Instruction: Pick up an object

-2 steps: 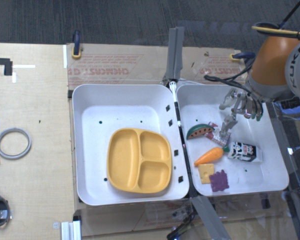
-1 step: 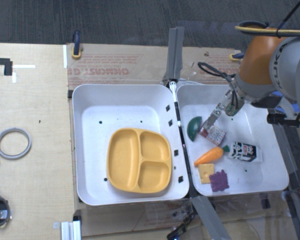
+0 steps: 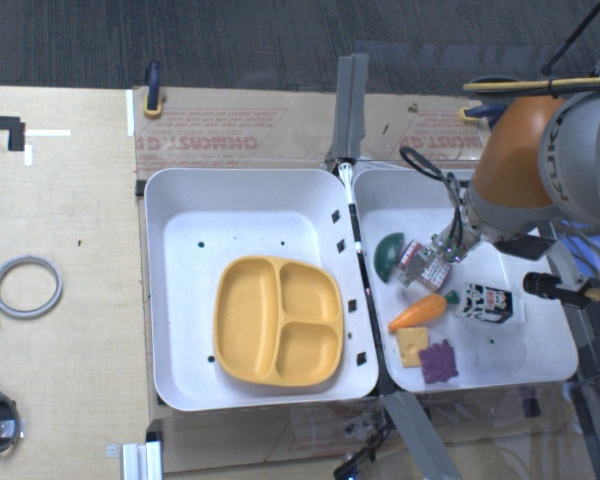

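Note:
The right bin (image 3: pixel 540 358) holds several small items. A dark green rounded piece (image 3: pixel 385 256) lies near its left wall. An orange carrot (image 3: pixel 420 311) lies below it, with a yellow block (image 3: pixel 412 345) and a purple piece (image 3: pixel 439 361) nearer the front. To the right lies a black-and-white carton (image 3: pixel 488 302). My gripper (image 3: pixel 424 265) reaches down from the right and hangs low in the bin, just right of the green piece and just above the carrot. I see nothing clearly held in it.
In the left bin (image 3: pixel 180 268) sits a yellow divided plate (image 3: pixel 278 320). A grey divider (image 3: pixel 358 258) separates the bins. A grey ring (image 3: pixel 25 286) lies on the bench at far left. The arm's orange band (image 3: pixel 515 153) hangs over the right bin's back right.

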Action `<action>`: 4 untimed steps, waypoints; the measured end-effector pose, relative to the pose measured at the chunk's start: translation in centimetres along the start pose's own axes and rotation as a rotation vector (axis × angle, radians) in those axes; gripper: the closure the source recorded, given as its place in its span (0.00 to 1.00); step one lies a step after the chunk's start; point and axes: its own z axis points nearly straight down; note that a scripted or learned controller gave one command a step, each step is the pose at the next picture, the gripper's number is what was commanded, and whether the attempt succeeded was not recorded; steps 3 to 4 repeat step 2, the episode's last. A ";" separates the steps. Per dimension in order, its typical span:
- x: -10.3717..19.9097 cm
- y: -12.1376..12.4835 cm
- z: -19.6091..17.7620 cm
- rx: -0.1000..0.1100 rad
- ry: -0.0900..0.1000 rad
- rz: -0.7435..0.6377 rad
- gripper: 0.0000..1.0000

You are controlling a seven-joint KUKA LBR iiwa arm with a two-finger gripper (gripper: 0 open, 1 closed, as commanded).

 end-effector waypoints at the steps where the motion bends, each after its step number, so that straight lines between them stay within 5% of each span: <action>1: 0.0 0.0 -0.8 0.002 -0.001 -0.002 1.00; 2: 1.0 6.4 -9.1 0.000 -0.002 0.307 1.00; 4: 1.0 6.4 -9.1 0.000 -0.002 0.307 1.00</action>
